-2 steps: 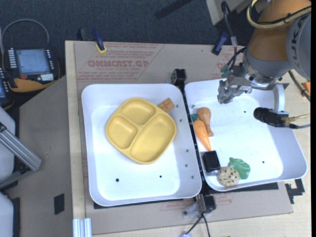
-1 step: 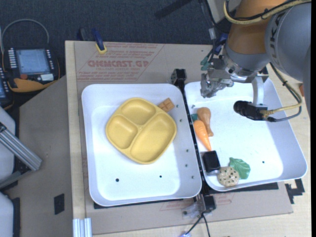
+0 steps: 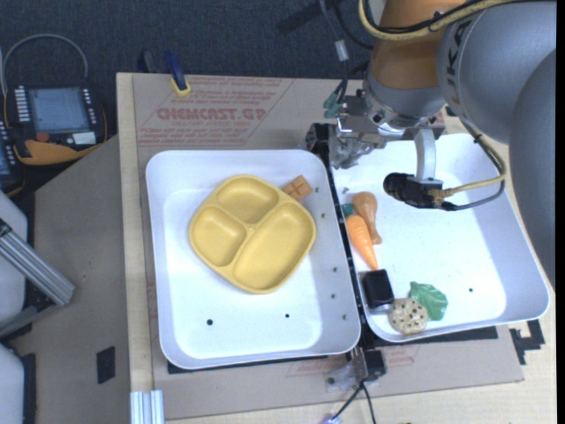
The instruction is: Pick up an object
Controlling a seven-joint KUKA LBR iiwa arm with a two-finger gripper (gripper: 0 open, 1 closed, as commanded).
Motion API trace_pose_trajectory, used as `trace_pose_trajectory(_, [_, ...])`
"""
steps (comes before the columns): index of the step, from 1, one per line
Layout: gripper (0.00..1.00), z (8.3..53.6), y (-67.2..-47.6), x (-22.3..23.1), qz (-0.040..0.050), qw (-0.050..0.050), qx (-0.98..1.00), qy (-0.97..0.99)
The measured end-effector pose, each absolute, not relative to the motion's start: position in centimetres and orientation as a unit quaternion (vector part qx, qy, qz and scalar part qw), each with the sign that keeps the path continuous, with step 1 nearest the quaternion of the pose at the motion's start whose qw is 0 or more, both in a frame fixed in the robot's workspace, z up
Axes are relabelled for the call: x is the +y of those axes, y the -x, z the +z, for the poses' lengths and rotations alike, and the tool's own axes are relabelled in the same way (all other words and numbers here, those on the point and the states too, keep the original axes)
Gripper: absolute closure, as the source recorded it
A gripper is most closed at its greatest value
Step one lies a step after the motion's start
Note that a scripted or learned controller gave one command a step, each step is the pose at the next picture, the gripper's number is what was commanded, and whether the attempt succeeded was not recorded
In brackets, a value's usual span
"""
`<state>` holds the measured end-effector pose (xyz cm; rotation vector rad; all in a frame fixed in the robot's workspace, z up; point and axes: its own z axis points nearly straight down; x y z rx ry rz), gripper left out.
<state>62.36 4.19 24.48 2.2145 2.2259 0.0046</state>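
My gripper (image 3: 346,148) hangs over the far left corner of the right bin (image 3: 494,254), just above the divider between the two bins. Nothing is visible in it. Below it in that bin lie a tan drumstick-shaped toy (image 3: 366,208) and an orange carrot (image 3: 360,240), side by side along the left wall. Nearer the front are a black block (image 3: 378,287), a round speckled cookie (image 3: 408,315) and a green leafy piece (image 3: 431,298). A yellow divided plate (image 3: 252,232) fills the middle of the left bin (image 3: 177,307), with a small brown block (image 3: 297,186) at its far right rim.
A black wrist-mounted unit (image 3: 411,189) with a yellow cable hangs over the right bin beside the gripper. The grey arm and its orange band (image 3: 424,7) cover that bin's far right part. A pendant (image 3: 55,113) lies off the bench at the left.
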Motion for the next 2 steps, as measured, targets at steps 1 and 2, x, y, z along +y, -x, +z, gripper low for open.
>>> trace_pose_trajectory(1, [1.00, 24.72, -62.58, 9.06, 0.0010, 0.001, 0.709, -0.706])
trace_pose_trajectory(2, [0.00, 24.71, -62.57, 8.84, 0.0006, 0.001, 0.708, -0.707])
